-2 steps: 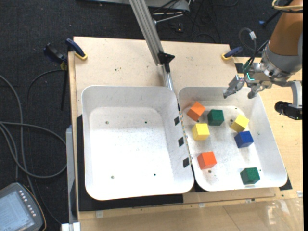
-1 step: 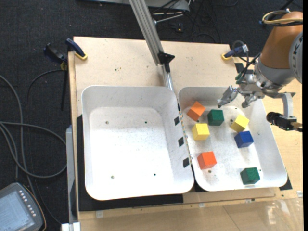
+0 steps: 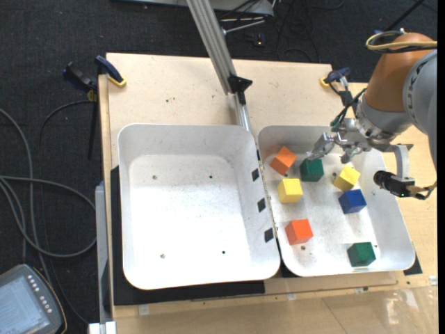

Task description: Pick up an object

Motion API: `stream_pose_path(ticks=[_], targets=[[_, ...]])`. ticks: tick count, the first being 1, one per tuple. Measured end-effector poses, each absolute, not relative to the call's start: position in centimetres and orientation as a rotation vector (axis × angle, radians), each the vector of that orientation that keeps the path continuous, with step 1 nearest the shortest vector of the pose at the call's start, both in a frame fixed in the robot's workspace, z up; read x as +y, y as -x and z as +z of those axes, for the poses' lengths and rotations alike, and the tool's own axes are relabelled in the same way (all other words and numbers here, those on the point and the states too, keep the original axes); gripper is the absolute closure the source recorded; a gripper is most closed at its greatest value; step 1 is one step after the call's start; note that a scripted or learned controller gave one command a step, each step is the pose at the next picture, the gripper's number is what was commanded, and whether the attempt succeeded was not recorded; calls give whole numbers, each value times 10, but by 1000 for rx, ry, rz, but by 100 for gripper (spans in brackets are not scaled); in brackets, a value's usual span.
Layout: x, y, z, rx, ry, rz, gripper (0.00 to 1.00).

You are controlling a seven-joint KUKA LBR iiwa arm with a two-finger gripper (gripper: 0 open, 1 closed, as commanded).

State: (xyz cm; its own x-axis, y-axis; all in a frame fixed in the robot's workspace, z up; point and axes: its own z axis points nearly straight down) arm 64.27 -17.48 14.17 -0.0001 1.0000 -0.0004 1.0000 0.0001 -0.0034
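The pale wooden surface (image 3: 174,89) takes up most of the view, with dark carpet around it and clamps at its far corners. Two shallow white bins sit side by side on it. The left bin (image 3: 139,152) is the larger-looking of the two, its floor speckled with small dark marks. The right bin (image 3: 400,245) carries all the blocks. A grey metal pole (image 3: 212,37) slants down from the top of the view and ends near the far edge where the two bins meet.

The arm (image 3: 400,82) reaches in from the right, its orange band showing above the grey wrist. Its end effector (image 3: 335,142) hangs over the far part of the right bin, just beside the nearest green cube (image 3: 311,169) and the yellow cube (image 3: 346,178). I cannot tell from this angle whether it is open or closed, and no block is seen gripped.

The blocks lie apart from one another on the bin floor. An orange cube (image 3: 283,161) sits near the bin's left wall, with a second yellow cube (image 3: 290,190) just in front of it. A blue cube (image 3: 352,201) lies near the first yellow one. A red-orange cube (image 3: 300,231) sits toward the near side, and another green cube (image 3: 361,254) rests close to the near right corner.
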Motion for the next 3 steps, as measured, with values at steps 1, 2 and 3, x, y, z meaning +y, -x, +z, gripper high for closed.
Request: stream_pose_path(ticks=[1,2,3], targets=[[-173,-645,97,-2222,2225,-9,0],[-174,-646,110,-2229,2225,-9,100],[-181,-656,166,-2229,2224,-5,100]])
